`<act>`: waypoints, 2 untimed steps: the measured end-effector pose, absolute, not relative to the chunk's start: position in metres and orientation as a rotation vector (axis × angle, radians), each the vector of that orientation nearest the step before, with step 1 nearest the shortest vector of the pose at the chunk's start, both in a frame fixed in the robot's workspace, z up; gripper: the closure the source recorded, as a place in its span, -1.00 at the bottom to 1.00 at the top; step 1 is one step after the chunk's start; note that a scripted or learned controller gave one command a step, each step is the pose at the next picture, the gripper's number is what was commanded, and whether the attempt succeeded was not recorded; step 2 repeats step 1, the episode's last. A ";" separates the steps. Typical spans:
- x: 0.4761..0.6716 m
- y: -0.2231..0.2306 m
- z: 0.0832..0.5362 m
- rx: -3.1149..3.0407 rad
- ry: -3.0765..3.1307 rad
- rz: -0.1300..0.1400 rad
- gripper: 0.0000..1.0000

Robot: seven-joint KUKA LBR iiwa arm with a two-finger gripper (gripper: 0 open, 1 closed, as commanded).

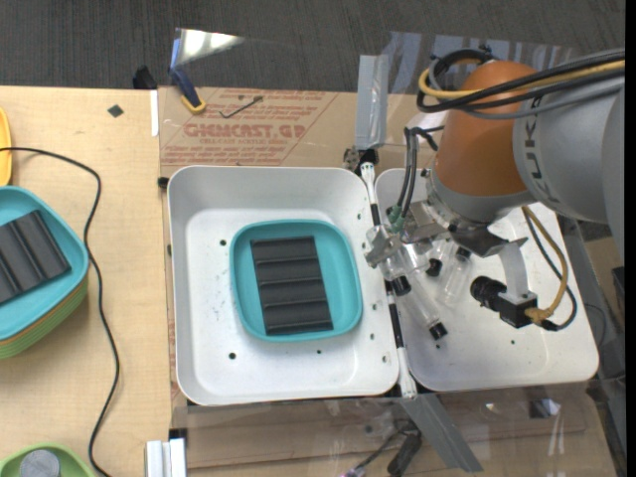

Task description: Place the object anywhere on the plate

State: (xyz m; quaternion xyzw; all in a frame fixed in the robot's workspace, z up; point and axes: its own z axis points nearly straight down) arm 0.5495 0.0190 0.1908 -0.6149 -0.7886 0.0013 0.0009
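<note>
Claw [412, 291] over right bin [556, 361]; plate [348, 276] in left bin [199, 266]

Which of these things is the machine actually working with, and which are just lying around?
Part of the job:
- teal plate in the left bin
- claw over the right bin; any object there is too unclear to tell

Just lying about:
- stack of teal plates at the far left
- black cable
- cardboard sheet
</note>
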 end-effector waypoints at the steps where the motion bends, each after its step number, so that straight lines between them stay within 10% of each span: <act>1: 0.550 0.019 0.191 -1.931 -2.476 0.004 -1.00; 2: 0.550 0.019 0.191 -1.931 -2.476 0.004 -1.00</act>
